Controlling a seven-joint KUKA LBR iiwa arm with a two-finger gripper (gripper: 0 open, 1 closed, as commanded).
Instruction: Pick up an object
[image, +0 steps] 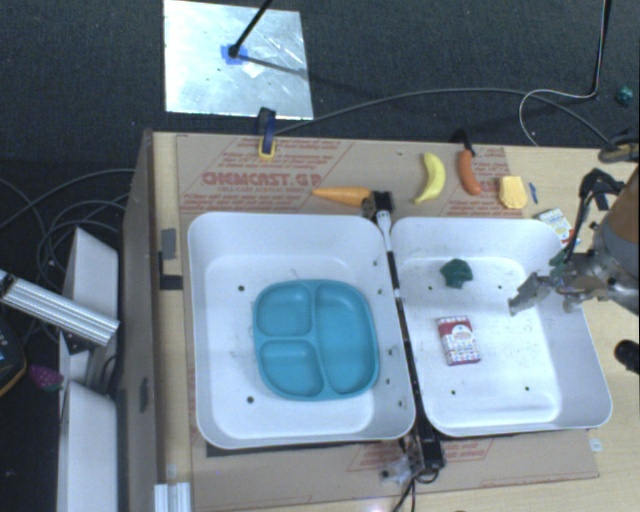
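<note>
Over the right bin (590, 400), near its right wall, you've got the gripper (528, 297) hovering w/ nothing between its fingers; whether it's open or closed, can't tell from this angle. Candidate objs sit apart in that bin: a dark green lump (457, 272) toward the back and a small red-and-white box (458, 340) mid-floor. Left bin (215, 300) holds a blue divided tray (316, 337). Approach step, I'd say. Next you need to shift left over one obj, then descend.
</note>
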